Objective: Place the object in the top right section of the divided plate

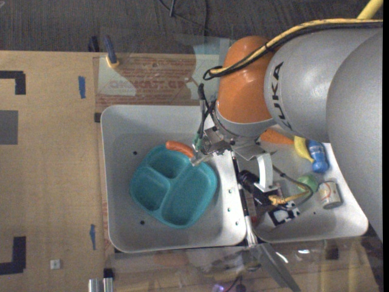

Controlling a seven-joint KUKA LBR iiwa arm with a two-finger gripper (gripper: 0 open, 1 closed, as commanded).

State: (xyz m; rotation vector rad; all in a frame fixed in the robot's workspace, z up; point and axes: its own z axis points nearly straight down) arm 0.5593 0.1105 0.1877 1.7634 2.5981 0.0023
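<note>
The divided plastic plate (173,187) was a uniform teal. The small elongated object (179,146) at its rim was orange. Both shallow bins, left (121,139) and right (340,221), were white. The arm's rounded casing (340,96) was grey with black lettering, and its wrist band (243,84) was orange. A yellow cable (304,29) ran over the arm. The bench board (48,163) was tan with black corner marks (15,81) and blue tape strips (82,87). Items in the right bin were yellow (301,146), blue (316,155) and green (308,181).

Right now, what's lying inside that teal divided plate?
The teal plate sits in the left bin; its visible sections look bare. An orange object rests at its upper rim. The gripper covers the corner there.
</note>
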